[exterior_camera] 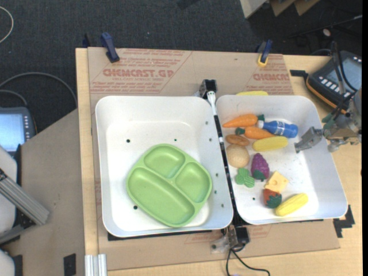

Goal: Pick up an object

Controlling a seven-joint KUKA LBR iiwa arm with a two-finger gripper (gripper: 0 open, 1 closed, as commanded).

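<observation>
Camera view showed the claw (307, 141) hanging over the right-hand bin (325, 174), near that bin's three o'clock rim, with the arm reaching in from the right edge of the picture. How far the claw stood open could not be told from this angle, and nothing was seen in its hold. The toys lay in a cluster toward nine o'clock from the claw, filling the left half of that bin. Nearest was a yellow banana (270, 144), just beside the claw's tip and lying with its long axis running from nine to three o'clock, so that one end aimed almost straight at the claw. Above it, at about ten o'clock from the claw, lay a blue and white bottle (280, 127) and two carrots (240, 121), all on much the same sideways line. Lower, toward seven o'clock, sat a cheese wedge (276, 183), a purple bunch of grapes (260, 165) and a corn cob (291, 203). By my reckoning the banana was the likely pick, a short way toward nine o'clock, and the grip would best close across its narrow width, from twelve to six. A green divided plate (169, 184) rested in the left-hand bin (109, 119), well apart, on the tabletop (92, 73).
</observation>
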